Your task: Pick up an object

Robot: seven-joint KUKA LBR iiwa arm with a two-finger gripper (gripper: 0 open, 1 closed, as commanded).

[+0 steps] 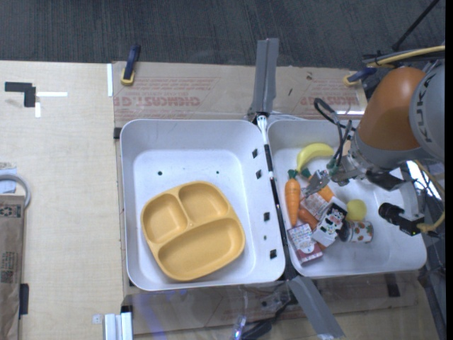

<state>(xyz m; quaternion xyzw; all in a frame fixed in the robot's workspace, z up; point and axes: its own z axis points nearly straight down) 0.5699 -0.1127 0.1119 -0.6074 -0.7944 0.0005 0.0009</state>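
The right bin [396, 261] holds a pile of small items: an orange carrot [292, 200], a yellow banana [315, 154], a yellow ball [356, 209], a small can [362, 233], a black-and-white packet [330, 223] and a red packet [303, 241]. My gripper [318, 181] hangs low over the pile, just right of the carrot and below the banana. Its metal fingers point down-left into the clutter. Whether anything sits between them is not visible.
The left bin [134, 190] holds a yellow divided plate [192, 229]. A grey divider post [265, 76] rises between the bins at the back. A blue-and-yellow clamp [130, 65] sits on the cardboard behind the left bin. Cables run at the right edge.
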